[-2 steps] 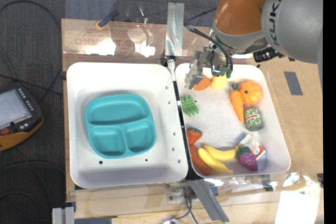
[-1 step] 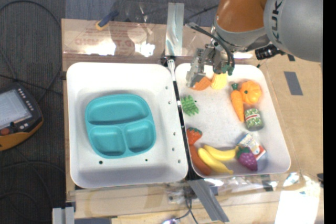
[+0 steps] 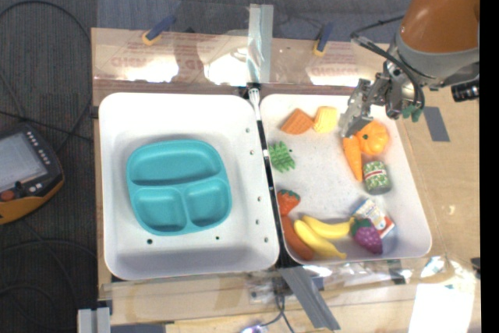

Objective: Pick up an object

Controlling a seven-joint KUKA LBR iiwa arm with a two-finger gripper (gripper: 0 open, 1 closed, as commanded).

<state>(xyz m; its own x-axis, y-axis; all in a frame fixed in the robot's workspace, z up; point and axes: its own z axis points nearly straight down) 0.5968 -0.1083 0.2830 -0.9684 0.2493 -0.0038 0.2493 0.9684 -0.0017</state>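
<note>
My gripper (image 3: 352, 121) hangs over the upper right part of the right bin (image 3: 405, 168), its fingers pointing down and left. Nothing shows between them. Just below and right of the fingertips lie an orange fruit (image 3: 374, 138) and a carrot (image 3: 353, 156). An orange wedge (image 3: 297, 122) and a yellow piece (image 3: 326, 119) lie to the gripper's left. Further down sit a small can (image 3: 376, 176), a green leafy toy (image 3: 281, 158), a strawberry (image 3: 288, 201), bananas (image 3: 323, 234), purple grapes (image 3: 368, 238) and a small carton (image 3: 374, 214).
The left bin (image 3: 117, 168) holds a teal divided plate (image 3: 180, 185). A metal post (image 3: 260, 43) stands behind the seam between the bins. A black controller (image 3: 23, 168) and cables lie on the floor at the left.
</note>
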